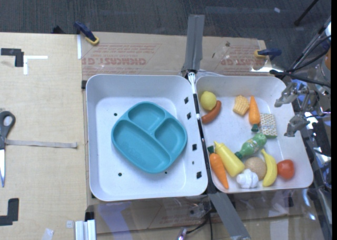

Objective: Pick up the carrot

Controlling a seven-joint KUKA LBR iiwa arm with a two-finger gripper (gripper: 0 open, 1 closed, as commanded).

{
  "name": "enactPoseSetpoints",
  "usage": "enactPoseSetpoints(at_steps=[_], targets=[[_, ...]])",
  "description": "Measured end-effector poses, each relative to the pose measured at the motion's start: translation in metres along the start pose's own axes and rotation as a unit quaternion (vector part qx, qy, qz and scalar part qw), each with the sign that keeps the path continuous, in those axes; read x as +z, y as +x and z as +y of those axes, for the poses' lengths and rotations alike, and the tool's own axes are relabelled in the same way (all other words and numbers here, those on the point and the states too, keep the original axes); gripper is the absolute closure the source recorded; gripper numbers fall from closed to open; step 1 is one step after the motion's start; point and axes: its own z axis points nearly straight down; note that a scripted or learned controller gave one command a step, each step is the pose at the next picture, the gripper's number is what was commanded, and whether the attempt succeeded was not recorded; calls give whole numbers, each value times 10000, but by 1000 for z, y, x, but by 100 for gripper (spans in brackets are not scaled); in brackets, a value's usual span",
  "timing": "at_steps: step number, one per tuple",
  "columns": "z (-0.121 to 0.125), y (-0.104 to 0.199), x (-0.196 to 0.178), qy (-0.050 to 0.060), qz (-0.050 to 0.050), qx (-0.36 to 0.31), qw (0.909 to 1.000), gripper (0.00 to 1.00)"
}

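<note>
Two orange carrots lie in the right bin (231, 81). A small carrot (254, 110) points up and down near the back, between a yellow waffle-like piece (241, 105) and a pale checkered cracker (268, 124). A longer carrot (218, 170) lies at the front left, beside a yellow pepper-like piece (229, 159). My gripper (289, 112) hangs over the bin's right side, right of the small carrot and apart from it. Its two fingers are spread open, with nothing between them.
The right bin also holds a lemon (208, 99), a sausage (211, 112), a green vegetable (251, 145), a potato (256, 165), garlic (247, 179), a banana (270, 168) and a tomato (285, 169). A blue divided plate (149, 137) lies in the left bin (100, 128).
</note>
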Motion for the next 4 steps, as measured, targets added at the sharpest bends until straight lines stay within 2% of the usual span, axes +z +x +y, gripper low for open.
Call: enactPoseSetpoints(at_steps=[1, 2, 3, 4], targets=[[-3, -34, 111, 4, -9, 516, 9987, 0], [30, -63, 121, 7, -7, 4061, 9138, 0], [48, -63, 123, 12, 8, 4900, 8717, 0], [48, -64, 113, 25, -3, 4884, 8726, 100]])
